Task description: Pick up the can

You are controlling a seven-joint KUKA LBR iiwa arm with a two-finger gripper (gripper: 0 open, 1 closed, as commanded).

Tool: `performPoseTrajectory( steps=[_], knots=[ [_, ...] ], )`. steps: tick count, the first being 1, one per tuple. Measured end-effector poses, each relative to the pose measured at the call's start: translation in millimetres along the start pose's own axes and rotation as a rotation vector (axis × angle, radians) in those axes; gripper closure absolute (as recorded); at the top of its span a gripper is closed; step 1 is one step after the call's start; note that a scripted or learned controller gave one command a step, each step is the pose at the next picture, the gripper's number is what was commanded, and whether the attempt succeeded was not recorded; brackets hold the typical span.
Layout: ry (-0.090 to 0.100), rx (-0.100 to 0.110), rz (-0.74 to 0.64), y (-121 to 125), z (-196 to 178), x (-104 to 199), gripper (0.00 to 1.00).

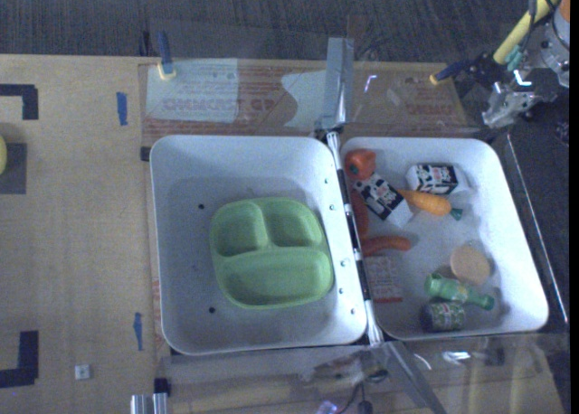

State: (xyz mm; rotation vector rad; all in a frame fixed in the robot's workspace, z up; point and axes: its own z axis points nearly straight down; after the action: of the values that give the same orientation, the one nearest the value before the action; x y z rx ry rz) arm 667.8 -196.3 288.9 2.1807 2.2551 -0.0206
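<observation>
The can (442, 315) lies near the front edge of the right bin (522, 222), just beside a green bottle (460, 291). Up at the top right, the gripper (512, 96) hangs outside the bin, well apart from it; finger state, I cannot tell.

no legible text, mirrored lettering on sheet (201, 96)

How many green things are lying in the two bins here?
3: a green divided plate in the left bin; a green bottle and the can just below it, in the right bin's near corner.
</observation>
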Motion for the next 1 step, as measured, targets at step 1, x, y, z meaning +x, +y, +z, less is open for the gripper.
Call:
performPoseTrajectory(
  steps=[1],
  knots=[
    [0.012, -0.002, 0.196, -31.9, -31.7, -13.7, 1.00]
  ],
)
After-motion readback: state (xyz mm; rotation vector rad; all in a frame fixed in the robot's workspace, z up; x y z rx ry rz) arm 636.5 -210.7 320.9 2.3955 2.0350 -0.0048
